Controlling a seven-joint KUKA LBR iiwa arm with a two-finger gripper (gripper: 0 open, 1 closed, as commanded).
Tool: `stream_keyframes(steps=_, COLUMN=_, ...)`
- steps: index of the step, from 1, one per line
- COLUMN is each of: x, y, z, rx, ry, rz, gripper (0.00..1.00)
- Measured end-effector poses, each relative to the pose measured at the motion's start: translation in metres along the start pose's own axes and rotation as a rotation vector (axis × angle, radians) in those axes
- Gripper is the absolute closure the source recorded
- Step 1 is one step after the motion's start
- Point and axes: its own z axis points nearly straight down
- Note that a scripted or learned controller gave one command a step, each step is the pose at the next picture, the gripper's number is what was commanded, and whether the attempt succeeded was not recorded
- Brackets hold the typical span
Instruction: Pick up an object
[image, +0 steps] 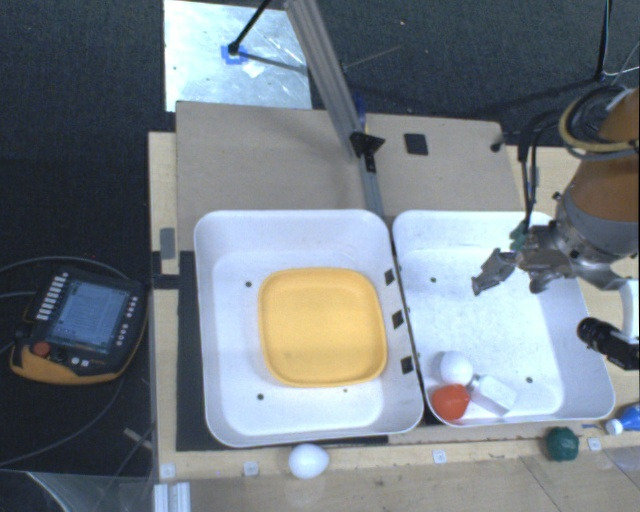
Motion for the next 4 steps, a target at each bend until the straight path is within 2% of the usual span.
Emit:
stream_keyframes(steps=1, x=0.004, y=0.007, z=0.059, rx=0.004, ry=0.0, rz=0.0, gripper=0.0)
stream_keyframes(steps=3, x=0.003, y=0.002, z=0.172, rx=0.004, ry=0.0, rz=0.0, gripper=0.0)
stream_keyframes(steps=4, x=0.003, y=0.003, z=0.16, rx=-0.001, ry=0.0, rz=0.001, gripper=1.0)
